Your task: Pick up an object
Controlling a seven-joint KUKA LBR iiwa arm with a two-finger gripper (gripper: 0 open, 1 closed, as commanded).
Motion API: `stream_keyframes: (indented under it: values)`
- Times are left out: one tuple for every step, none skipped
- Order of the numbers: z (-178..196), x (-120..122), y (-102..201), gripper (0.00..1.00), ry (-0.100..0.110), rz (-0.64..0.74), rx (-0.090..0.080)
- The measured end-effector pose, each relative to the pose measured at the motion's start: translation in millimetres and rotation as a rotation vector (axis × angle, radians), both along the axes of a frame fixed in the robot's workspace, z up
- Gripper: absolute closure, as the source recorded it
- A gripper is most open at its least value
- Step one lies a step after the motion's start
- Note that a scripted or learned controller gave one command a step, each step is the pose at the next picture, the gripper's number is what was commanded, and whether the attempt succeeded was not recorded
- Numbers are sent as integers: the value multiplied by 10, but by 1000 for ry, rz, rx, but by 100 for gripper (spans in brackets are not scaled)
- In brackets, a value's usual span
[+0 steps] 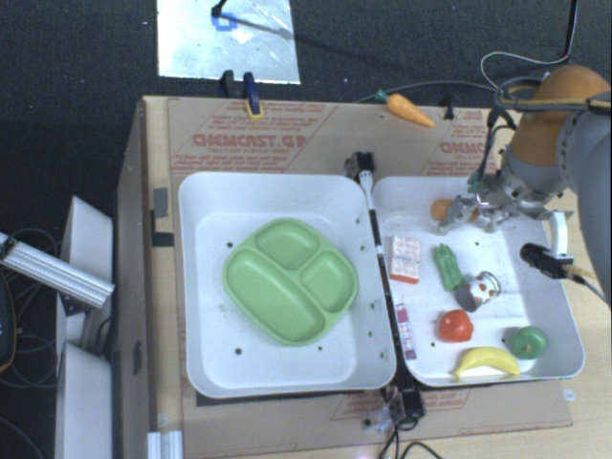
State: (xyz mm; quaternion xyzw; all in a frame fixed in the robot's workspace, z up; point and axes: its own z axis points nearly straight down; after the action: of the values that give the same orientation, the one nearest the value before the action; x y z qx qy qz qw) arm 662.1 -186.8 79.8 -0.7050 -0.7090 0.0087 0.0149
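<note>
Pincer [475,208] of the grey arm with the orange band sits low over the far part of the right shallow white bin [564,299], reaching in from the right; its metal fingers lie close beside a small round orange object [441,208] at the bin's far left corner, but the slant and blur hide whether they are open or shut, and nothing can be seen held between them. Both bins rest side by side on a table [287,132] covered with brown printed cardboard, with dark carpet around it and a shiny metal sheet [229,27] on the floor beyond. Nearer in the right bin lie a white and orange packet [404,258], a green elongated vegetable [447,266], a grey and white lump [478,290], a red tomato [455,325], a green apple [527,340] and a yellow banana [486,360]. A green divided plastic plate [290,280] lies in the left white bin [206,228]. An orange carrot [410,109] lies on the cardboard behind the bins.
</note>
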Motion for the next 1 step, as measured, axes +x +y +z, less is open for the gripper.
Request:
stream_keyframes:
  values:
    - [1, 0, 5, 0, 0, 1, -2]
